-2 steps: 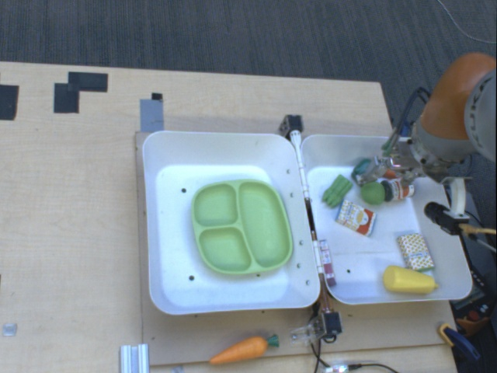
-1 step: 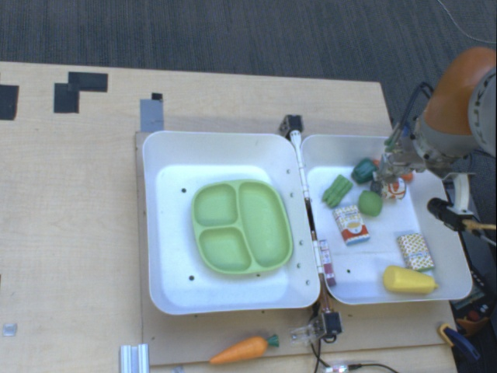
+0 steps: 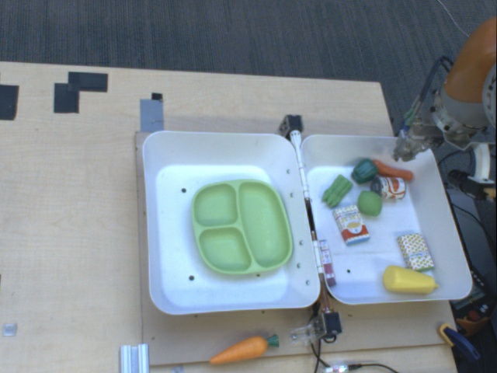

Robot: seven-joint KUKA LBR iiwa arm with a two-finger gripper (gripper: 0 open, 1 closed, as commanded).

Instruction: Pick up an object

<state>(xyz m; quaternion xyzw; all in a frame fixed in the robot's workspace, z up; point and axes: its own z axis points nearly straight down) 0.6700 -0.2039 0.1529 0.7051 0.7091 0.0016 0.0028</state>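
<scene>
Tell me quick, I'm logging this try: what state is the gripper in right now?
Gripper: cannot be told; it sits at the far right edge of the right bin, just beside the orange carrot, with nothing seen held.

Both bins, the left bin [image 3: 155,208] and the right bin [image 3: 450,239], are white. The divided plate [image 3: 242,227] at centre frame is pale green. In the right bin: a green pepper [image 3: 337,190], a dark green vegetable [image 3: 363,170], a light green ball [image 3: 370,203], an orange carrot [image 3: 394,169], a red-and-white carton [image 3: 352,225], a yellow block [image 3: 408,280] and a box [image 3: 415,251] with a small multicoloured pattern. A second carrot [image 3: 242,350], lower centre, is orange with a green top. The bench [image 3: 70,231] is pale wood with dark grey patches at upper left.
</scene>
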